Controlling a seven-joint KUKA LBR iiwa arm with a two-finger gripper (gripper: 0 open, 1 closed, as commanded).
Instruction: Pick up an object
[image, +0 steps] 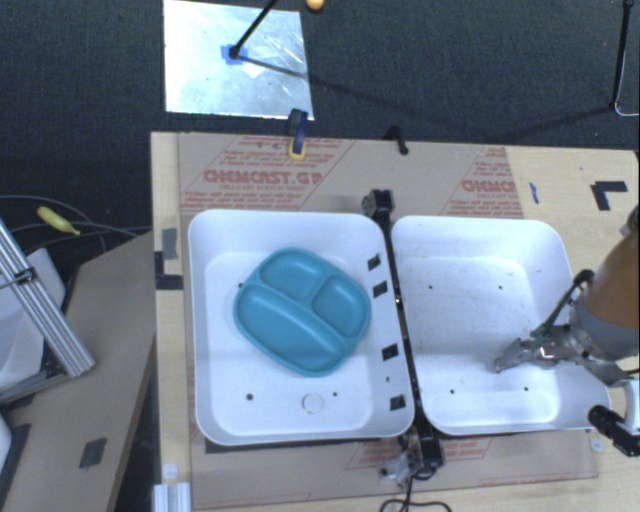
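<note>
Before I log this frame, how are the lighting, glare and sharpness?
Camera view: lighting is even and soft, shadows faint; the two white bins look bright but keep their rims and screw holes readable; the blue divided plate is sharp; a foil-like sheet above the bench glares; the hand at the right bin's edge is slightly soft.

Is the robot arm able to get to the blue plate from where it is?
Probably yes. The blue plate lies uncovered in the left bin; the gripper sits over the right bin, across the divider.
</note>
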